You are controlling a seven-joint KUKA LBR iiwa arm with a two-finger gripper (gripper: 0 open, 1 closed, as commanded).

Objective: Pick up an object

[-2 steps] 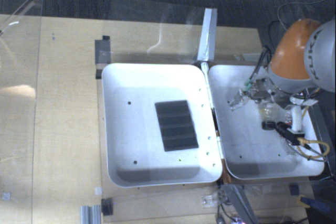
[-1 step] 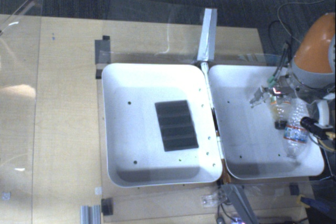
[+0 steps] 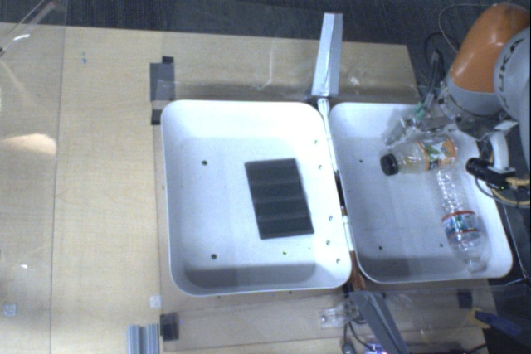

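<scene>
The wooden tabletop (image 3: 99, 178) carries two shallow white bins side by side. In the left bin (image 3: 191, 261) a dark ribbed rectangular pad (image 3: 279, 197) lies flat near the middle, a little turned so that its long side runs from upper left to lower right. In the right bin (image 3: 373, 244) there are two clear plastic bottles. One bottle with a black cap (image 3: 415, 157) lies on its side in the upper part of the bin; the cap points to the left and some orange colour shows on its body. The second bottle (image 3: 458, 215) lies along the right side of the bin, with a red and blue label near its lower end, and its upper end comes near to the first bottle. The grey arm with the orange band (image 3: 485, 54) comes in from the right, above the upper right corner of the right bin. The hand (image 3: 425, 118) is low at this corner, just above the bottle with the black cap and perhaps touching it. I cannot tell if the hand is open or closed, because this part is small and mixed with the clear plastic. Black cables (image 3: 498, 174) hang at the right edge of the bin.
</scene>
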